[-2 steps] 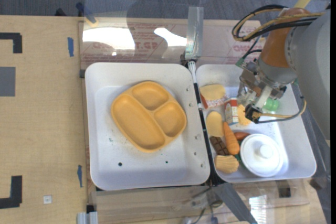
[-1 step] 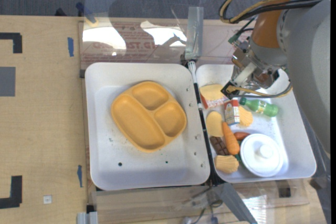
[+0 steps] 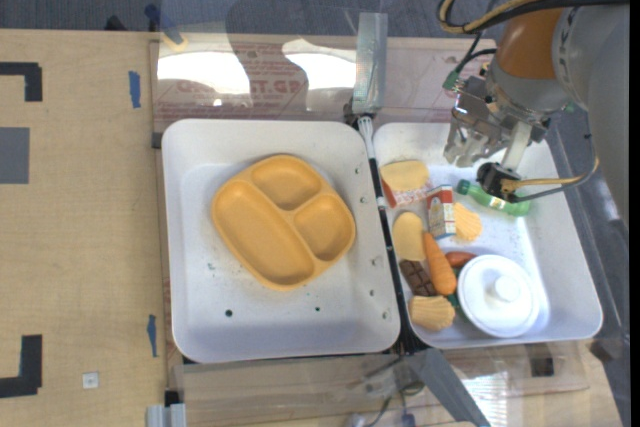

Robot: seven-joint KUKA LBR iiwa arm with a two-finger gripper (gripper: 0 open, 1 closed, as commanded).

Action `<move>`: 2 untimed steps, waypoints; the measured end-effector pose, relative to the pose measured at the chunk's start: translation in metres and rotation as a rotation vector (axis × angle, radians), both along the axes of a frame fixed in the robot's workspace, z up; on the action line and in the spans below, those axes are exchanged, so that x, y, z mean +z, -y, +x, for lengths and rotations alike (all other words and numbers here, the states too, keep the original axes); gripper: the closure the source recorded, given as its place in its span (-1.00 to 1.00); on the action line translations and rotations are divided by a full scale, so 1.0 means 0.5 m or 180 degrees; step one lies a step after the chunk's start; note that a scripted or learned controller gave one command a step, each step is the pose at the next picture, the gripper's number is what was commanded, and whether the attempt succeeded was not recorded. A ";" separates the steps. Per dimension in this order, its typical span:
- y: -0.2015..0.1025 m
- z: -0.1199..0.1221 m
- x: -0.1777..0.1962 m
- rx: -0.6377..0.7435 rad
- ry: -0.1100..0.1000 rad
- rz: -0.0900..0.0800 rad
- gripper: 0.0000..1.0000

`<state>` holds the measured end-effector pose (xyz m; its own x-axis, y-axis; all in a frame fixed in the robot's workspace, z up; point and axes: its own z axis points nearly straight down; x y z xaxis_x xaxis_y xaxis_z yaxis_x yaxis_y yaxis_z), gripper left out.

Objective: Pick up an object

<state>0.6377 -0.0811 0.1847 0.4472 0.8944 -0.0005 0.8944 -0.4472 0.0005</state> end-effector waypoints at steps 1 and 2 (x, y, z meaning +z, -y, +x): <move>-0.001 0.000 0.000 0.0004 0.0000 0.0001 -1.00; 0.074 -0.113 -0.165 -0.1050 0.0046 -0.0001 -1.00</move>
<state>0.5813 -0.1179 0.1022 0.7127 0.7014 0.0079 0.7013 -0.7128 0.0123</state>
